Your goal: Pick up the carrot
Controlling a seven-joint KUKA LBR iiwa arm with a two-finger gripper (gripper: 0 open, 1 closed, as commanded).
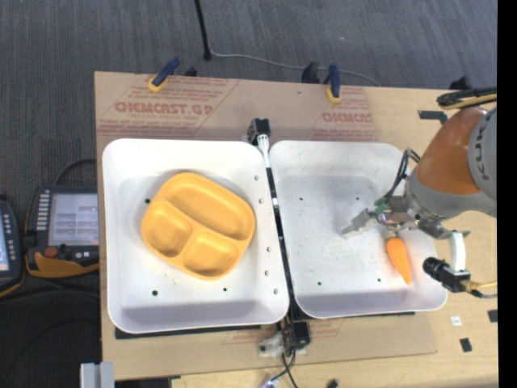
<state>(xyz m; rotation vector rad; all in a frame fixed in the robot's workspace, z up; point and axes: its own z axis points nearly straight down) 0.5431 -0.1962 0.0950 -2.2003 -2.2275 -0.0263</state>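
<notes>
End effector (388, 223) hovers lower right, fingers spread, just above the carrot (399, 260); off-centre closing could squirt it away.

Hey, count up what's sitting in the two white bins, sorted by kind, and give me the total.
Carrot: 1, in the right bin, below the gripper
Yellow divided plate: 1, in the left bin
Total: 2
</notes>
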